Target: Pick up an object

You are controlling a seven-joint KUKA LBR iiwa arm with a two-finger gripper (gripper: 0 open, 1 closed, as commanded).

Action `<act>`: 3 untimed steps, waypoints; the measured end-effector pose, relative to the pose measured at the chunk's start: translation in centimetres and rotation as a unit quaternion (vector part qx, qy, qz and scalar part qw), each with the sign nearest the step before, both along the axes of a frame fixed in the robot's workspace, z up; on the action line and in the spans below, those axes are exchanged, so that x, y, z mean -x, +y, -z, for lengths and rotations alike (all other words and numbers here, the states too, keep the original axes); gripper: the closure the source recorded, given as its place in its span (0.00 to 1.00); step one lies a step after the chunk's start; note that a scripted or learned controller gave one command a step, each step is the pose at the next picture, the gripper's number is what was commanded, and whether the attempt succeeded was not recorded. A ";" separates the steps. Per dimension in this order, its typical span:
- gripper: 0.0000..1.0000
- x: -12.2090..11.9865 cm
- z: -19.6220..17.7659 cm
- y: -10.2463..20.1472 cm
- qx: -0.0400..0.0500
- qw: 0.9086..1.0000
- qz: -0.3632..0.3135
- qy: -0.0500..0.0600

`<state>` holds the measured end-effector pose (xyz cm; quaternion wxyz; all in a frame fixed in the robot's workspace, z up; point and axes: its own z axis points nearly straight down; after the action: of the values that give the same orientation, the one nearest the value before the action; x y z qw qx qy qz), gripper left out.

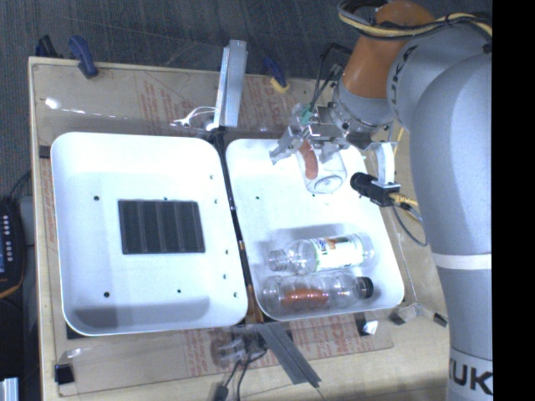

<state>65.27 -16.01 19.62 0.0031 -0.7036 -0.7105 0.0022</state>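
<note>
The gripper hangs over the far end of the right-hand shallow white bin, fingers closed on a clear plastic bottle with a reddish band. The pick looks nearly done. Two clear plastic bottles lie at that bin's near end.

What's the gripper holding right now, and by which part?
The gripper looks shut on a clear bottle with reddish contents, gripped near its upper end, the rest hanging below the fingers over the right bin. Two more bottles lie in that bin.
</note>
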 end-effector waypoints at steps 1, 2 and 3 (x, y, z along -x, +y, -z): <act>0.00 -0.4 -0.6 -4.1 0.001 1.000 -0.026 -0.003; 0.00 -0.5 -3.1 -4.7 0.001 0.994 -0.108 -0.003; 0.00 4.7 4.4 -4.8 0.000 0.996 -0.090 -0.001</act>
<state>60.56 -20.84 15.21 0.0024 -0.6371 -0.7707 0.0016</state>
